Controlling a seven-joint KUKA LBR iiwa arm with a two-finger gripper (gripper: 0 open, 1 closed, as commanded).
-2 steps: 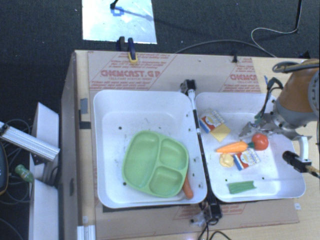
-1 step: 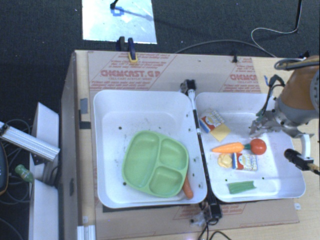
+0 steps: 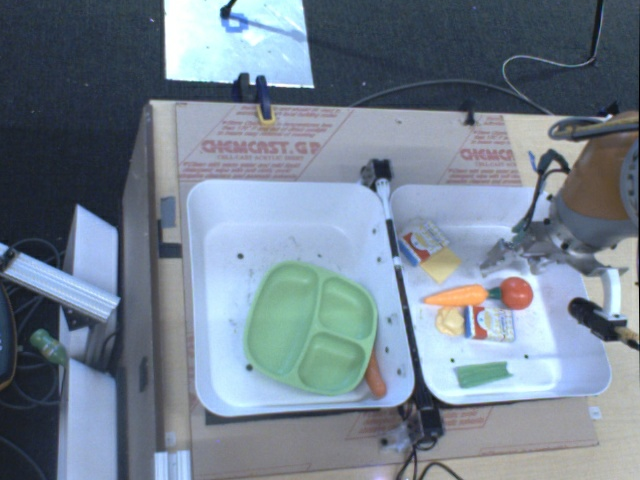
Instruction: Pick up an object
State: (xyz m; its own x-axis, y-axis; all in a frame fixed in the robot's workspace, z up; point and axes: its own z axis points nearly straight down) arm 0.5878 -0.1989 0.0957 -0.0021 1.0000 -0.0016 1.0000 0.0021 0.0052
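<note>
Your likely pick is the round, glossy red plastic tomato (image 3: pixel 517 292), sitting in the right shallow white bin (image 3: pixel 560 380) just below the grey two-finger gripper (image 3: pixel 527 250). Gripper's blurry, so you can't tell its state. Touching the tomato's left: a tapered orange plastic carrot (image 3: pixel 456 295). Further left sits a flat yellow cheese-like square (image 3: pixel 440 265). The arm's cut off at the frame edge.

Right bin (image 3: pixel 590 373): toys crowd the middle, carrot (image 3: pixel 456 295) touching tomato (image 3: pixel 516 292); open floor at three o'clock.
</note>
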